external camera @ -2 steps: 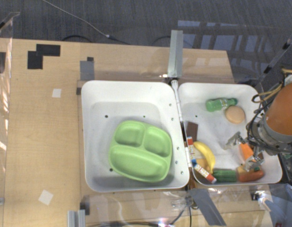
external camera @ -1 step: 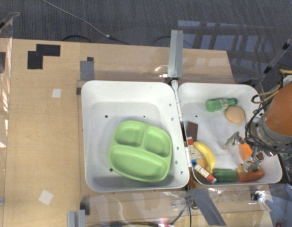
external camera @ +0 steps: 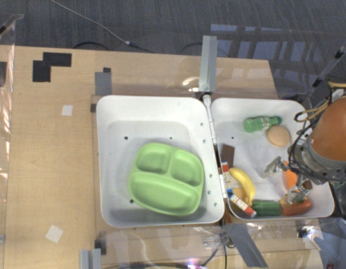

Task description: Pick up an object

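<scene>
The pincer [external camera: 287, 179] hangs in the right bin [external camera: 240, 112]; its opening I cannot tell. An orange carrot [external camera: 290, 178] lies directly beneath, a red pepper [external camera: 297, 207] just below. I'd centre over the carrot, then descend straight.

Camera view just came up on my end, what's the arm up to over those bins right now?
The arm reaches in from the right, low over the right bin, with its gripper among the toy food near the carrot-like orange piece. I can't tell that it holds anything. A yellow banana, a green bottle, a tan egg and a dark green cucumber lie around it. The left bin holds a green divided plate.
</scene>
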